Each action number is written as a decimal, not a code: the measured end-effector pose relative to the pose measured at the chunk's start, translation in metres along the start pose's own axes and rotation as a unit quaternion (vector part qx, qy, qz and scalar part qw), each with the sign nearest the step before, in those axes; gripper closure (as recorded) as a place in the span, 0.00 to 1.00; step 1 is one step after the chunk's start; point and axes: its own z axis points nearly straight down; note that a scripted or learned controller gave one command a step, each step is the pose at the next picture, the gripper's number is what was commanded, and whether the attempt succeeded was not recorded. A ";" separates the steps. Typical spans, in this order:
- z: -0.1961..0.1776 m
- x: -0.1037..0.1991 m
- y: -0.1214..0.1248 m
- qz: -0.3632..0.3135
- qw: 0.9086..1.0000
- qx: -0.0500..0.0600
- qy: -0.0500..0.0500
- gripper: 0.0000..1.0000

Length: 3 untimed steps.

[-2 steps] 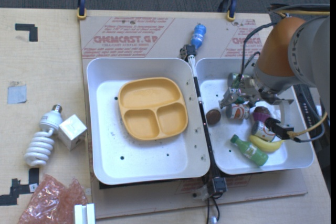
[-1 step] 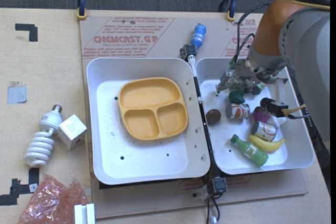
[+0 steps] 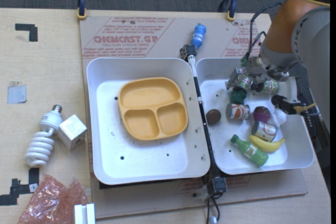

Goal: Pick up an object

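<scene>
A yellow three-compartment plastic tray [image 3: 153, 108] sits mid-way in the left white bin [image 3: 100, 128], bare floor around it. The right white bin [image 3: 299, 157] is crowded: brown ball [image 3: 213, 116] near its left wall, green bottle [image 3: 249, 150] and banana [image 3: 266, 142] toward the front edge. The gripper [image 3: 255, 80] hangs by the back edge among cans; its grip cannot be told.

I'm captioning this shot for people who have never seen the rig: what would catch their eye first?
The yellow divided tray lying in the left bin stands out most. Next, the right bin holds a crowded pile with a banana and a green bottle near its front, and the arm's gripper sits over its back. A spiral light bulb lies on the bench, left of the bins.
</scene>
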 end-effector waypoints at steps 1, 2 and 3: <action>-0.011 -0.003 0.001 -0.001 1.000 -0.002 -0.004 1.00; -0.108 0.035 -0.001 0.001 1.000 -0.001 -0.005 1.00; -0.156 0.100 -0.003 0.001 1.000 -0.001 -0.005 1.00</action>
